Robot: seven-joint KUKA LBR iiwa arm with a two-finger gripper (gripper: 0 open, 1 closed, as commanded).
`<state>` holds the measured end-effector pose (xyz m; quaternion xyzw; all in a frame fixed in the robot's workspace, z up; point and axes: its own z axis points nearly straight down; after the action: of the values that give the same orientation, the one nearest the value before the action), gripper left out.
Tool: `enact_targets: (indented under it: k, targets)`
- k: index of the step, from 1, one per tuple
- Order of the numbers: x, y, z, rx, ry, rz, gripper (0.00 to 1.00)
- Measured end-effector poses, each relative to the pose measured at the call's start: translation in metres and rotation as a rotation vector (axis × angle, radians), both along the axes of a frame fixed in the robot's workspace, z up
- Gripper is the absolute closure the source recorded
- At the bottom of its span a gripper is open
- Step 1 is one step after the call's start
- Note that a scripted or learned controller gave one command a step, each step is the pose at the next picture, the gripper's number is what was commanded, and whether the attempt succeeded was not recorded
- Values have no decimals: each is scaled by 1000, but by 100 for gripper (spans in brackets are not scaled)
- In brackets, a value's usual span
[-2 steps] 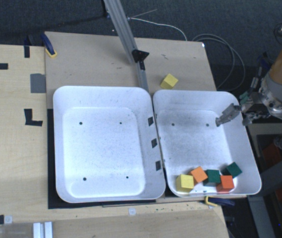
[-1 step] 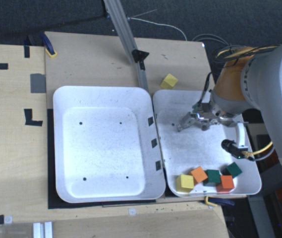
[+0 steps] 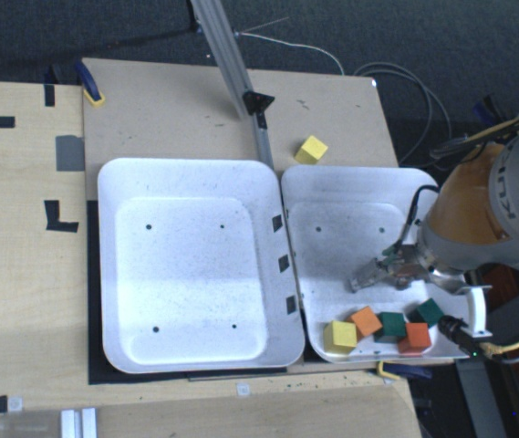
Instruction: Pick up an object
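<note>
Currently, the arm is reaching into the right bin from the right side, and the hand is hovering over the bare floor of that bin, just above and to the left of the block cluster. How far the hand is open cannot be told at this resolution (the tip is appearing as a single grey blur), and nothing is showing in its grip. Candidate objects are lying along the bin's near edge: a yellow block, an orange block, a green block, a red block and a darker green block, packed close together and in places touching. Another yellow cube is sitting on the table beyond the bins, well apart from the hand. The left bin is playing no part in the grasp. By this evidence, the pick is not yet done: no block is lifted, and the hand is poised near but not on any of them. Remaining work is likely comprising alignment over one block, descent, closing and lifting. Tight packing is raising the risk of a missed grasp.
</note>
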<state>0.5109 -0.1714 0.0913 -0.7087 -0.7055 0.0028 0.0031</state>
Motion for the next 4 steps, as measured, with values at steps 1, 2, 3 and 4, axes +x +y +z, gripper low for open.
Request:
enact_targets:
  k: [1,2,3,4]
  targets:
    - [77,34,1,0,-12,11,0]
    - [99,91,105,0,-14,11,0]
    - [111,104,162,-1,-14,8,0]
    - [90,115,208,0,-12,7,0]
